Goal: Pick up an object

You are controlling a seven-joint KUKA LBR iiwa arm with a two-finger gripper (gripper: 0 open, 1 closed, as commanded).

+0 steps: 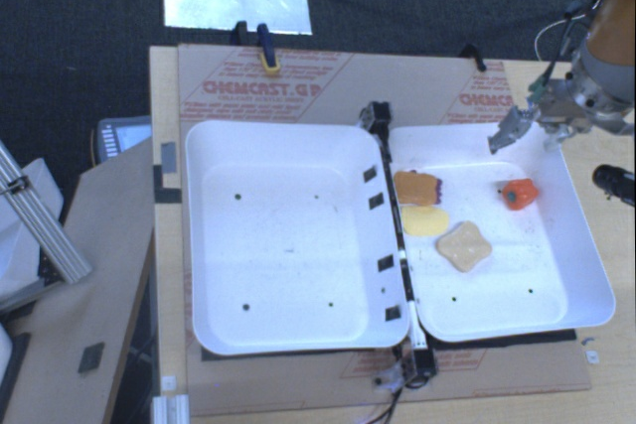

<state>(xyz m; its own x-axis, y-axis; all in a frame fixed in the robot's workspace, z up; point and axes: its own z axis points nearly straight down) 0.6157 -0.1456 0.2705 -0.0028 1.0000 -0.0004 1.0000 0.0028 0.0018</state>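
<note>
The right bin [588, 285] holds several small objects. A small red-orange piece with a green tip [518, 194] lies near its far right side. An orange-brown block with a purple edge [417, 187] sits by the divider, with a flat yellow piece [425, 221] just in front of it. A beige lumpy piece [464, 246] lies a little nearer still. My gripper [527, 134] hangs above the bin's far right rim, up and behind the red-orange piece. Its fingers are spread open with nothing between them.
The left bin [288, 129] lies beside the right one, joined by a row of black clips [383, 204]. Both rest on a cardboard sheet [298, 84] on the wooden bench. A yellow and black clamp [266, 50] stands at the back edge.
</note>
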